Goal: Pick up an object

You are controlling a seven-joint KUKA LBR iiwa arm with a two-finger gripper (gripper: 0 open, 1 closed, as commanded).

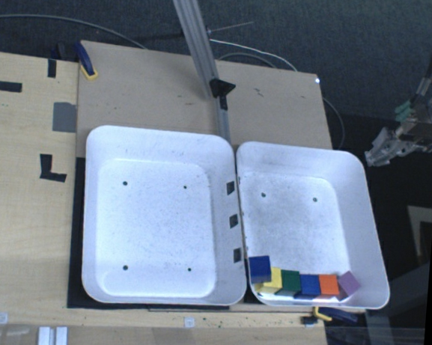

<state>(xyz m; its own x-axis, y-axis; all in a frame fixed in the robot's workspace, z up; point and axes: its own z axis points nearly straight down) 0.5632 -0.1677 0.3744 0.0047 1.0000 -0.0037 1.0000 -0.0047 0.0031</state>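
My gripper (pixel 399 143) hangs at 3 o'clock, outside right bin (pixel 351 168), well apart from blocks; cannot tell its state, too blurred

Blocks sit in row along right bin's 6 o'clock wall: blue block (pixel 259 267), yellow block (pixel 269 284), green block (pixel 290 280), second blue block (pixel 310 285), orange block (pixel 329 284), purple block (pixel 348 282)

Nothing lifted; I judge whole pick left: reach, descend, grasp, raise

Two white bins side by side: left bin (pixel 101 195), right bin (pixel 363 211). Along the right bin's 6 o'clock wall, a row of blocks (pixel 300 282) (blue, yellow, green, blue, orange, purple). Gripper (pixel 387 149) at 3 o'clock, outside the bins.
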